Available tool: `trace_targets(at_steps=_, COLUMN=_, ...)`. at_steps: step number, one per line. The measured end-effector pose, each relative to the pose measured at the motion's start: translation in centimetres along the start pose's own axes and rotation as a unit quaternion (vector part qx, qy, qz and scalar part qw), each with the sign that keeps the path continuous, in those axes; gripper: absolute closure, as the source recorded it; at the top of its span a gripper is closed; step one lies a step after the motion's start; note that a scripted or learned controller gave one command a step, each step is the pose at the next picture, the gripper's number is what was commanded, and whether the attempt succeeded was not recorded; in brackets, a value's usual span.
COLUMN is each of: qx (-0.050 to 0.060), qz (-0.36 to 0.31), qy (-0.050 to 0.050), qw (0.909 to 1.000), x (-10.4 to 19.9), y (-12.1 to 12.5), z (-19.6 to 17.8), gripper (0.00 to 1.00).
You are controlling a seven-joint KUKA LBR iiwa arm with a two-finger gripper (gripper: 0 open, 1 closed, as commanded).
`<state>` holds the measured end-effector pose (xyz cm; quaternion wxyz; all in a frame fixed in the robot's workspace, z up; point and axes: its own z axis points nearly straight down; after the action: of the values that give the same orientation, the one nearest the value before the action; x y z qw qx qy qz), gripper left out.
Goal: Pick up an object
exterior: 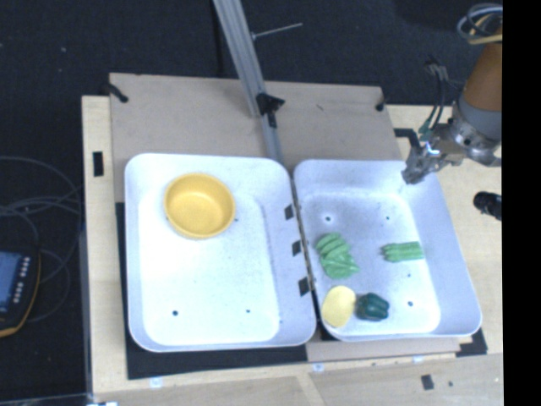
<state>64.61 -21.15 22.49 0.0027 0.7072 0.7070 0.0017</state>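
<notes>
hand point(414, 172) hovering at right bin's point(439, 227) far corner, can't tell its state | small green toy veggie point(401, 251) mid-bin, probably light, slick plastic | grab across its narrow middle

Grey arm point(478, 134) reaching from right, pincer point(414, 172) pointing down-left — nothing held

Two shallow white plastic bins point(211, 311), faintly speckled, slight sheen. Round yellow plastic bowl point(199, 205), smooth, glossy. Pale wooden bench top point(338, 112), matt. Slanted grey metal rail point(241, 41), smooth.
</notes>
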Motion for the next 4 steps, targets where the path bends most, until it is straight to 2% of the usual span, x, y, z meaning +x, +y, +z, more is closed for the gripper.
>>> trace_targets(at_steps=1, qx=0.001, qz=0.0, qy=0.0, qw=1.0, x=-0.1, y=0.1, z=-3.4, gripper=1.0)
trace_targets(at_steps=4, qx=0.003, qz=-0.002, qy=0.001, qw=1.0, x=14.7, y=-3.2, z=-0.3, gripper=1.0)
